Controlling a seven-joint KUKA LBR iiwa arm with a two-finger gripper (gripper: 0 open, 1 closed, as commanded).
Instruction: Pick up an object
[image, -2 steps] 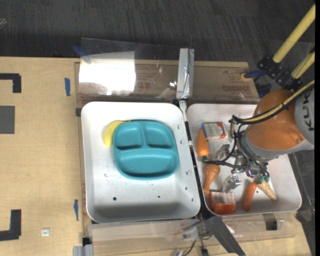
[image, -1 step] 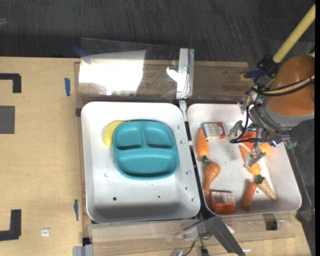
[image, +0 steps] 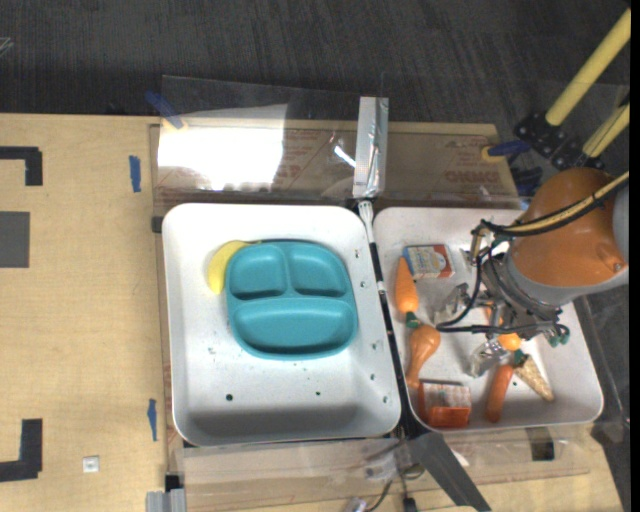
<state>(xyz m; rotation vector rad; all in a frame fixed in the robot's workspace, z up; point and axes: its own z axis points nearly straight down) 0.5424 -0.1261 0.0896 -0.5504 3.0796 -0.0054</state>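
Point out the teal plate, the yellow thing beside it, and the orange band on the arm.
Teal plate (image: 292, 300): camera view, on its large front compartment.
Yellow thing (image: 220, 262): camera view, on the part showing past the plate's left edge.
Orange band (image: 570, 235): camera view, on its rounded top.

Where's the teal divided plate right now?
The teal divided plate lies in the left bin, toward its back, partly covering a yellow object at its left edge.

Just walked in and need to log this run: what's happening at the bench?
The grey arm with the orange band reaches into the right white bin, its gripper low among small toy foods: orange carrots and a small printed box. Nothing is visibly lifted. The left white bin holds a teal divided plate over a yellow piece.
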